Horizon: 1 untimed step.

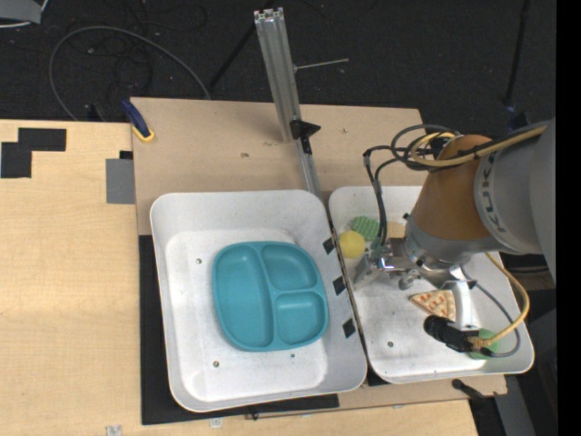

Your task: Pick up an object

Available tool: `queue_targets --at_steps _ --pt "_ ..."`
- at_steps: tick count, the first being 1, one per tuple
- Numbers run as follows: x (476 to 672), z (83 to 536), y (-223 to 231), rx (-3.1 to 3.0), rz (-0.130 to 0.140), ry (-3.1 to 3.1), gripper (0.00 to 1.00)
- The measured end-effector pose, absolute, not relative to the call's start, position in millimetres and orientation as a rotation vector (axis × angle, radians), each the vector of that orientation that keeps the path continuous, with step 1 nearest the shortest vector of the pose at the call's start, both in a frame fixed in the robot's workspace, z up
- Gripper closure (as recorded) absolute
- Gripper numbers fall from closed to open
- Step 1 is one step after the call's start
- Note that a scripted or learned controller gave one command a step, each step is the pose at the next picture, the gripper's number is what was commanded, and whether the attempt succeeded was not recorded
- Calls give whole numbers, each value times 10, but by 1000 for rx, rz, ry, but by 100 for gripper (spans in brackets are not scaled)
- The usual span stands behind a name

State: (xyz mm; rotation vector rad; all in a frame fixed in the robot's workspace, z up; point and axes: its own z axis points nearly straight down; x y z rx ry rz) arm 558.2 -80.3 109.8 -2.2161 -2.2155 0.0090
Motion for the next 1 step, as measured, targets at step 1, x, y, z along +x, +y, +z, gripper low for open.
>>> queue_targets --at_steps 1 --pt "5590 1232 -823 -2225 6 -2210 100"
